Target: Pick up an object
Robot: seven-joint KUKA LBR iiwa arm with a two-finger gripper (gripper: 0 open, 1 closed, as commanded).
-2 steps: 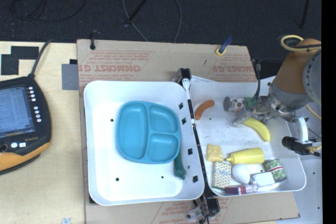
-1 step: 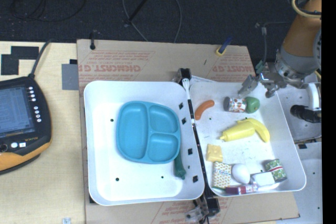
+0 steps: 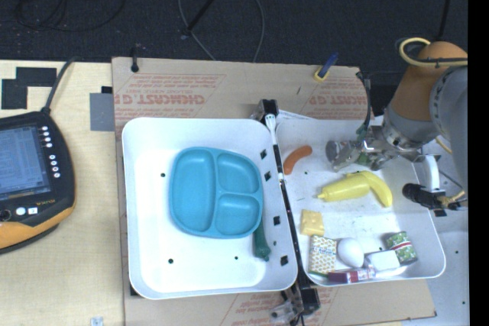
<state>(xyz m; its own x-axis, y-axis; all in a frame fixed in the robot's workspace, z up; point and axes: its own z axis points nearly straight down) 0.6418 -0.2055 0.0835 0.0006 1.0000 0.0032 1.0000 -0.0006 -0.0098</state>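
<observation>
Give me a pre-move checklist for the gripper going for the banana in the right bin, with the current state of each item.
1. Gripper over the right bin: ok.
2. Gripper above the banana: not ok, it sits beyond the banana's far side.
3. Banana free of neighbours: ok, the sausage and cheese piece lie apart.
4. Gripper carrying nothing: cannot tell.
5. Banana lying flat: ok.

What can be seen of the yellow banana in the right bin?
The banana is bright yellow with a smooth, plastic-looking skin, likely a toy. It lies flat on the floor of the right bin, curved, one pointed end toward the bin divider and the other bending down to the right. It looks whole. The gripper sits just above it in the view; contact cannot be judged.
</observation>
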